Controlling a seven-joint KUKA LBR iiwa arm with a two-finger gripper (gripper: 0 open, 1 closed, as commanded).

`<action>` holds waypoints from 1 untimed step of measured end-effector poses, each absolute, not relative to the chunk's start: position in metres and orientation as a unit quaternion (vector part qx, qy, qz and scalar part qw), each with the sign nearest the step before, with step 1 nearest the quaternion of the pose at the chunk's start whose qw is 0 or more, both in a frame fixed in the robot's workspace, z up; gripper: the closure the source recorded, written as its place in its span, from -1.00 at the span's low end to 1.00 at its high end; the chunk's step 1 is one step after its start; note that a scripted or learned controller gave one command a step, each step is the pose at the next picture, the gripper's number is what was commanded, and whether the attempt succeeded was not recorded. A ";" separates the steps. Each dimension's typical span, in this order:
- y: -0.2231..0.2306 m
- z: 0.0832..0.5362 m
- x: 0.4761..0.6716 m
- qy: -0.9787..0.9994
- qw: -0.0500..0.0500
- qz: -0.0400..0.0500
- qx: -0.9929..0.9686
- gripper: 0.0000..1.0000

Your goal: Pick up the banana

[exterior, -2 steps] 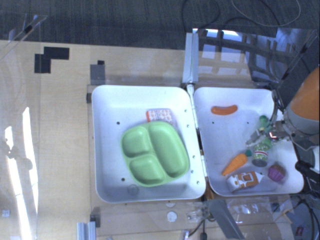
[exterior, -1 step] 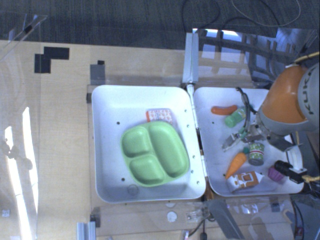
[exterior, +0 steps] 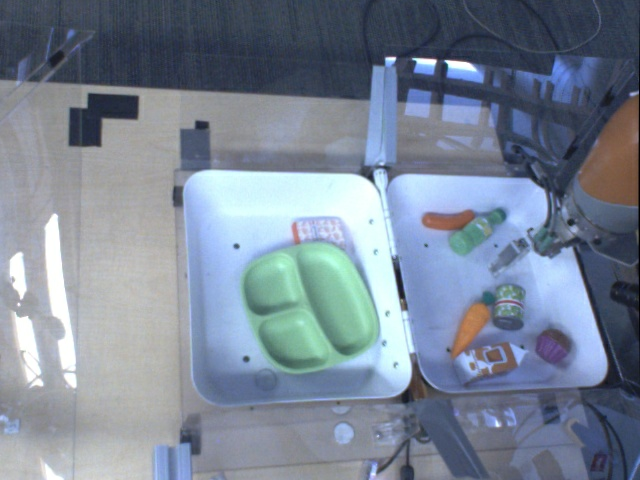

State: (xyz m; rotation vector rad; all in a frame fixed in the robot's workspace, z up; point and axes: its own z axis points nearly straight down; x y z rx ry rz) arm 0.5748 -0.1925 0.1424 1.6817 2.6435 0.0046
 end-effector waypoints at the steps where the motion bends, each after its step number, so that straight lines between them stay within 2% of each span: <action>1: -0.149 0.112 0.636 0.857 0.004 0.002 0.516 -1.00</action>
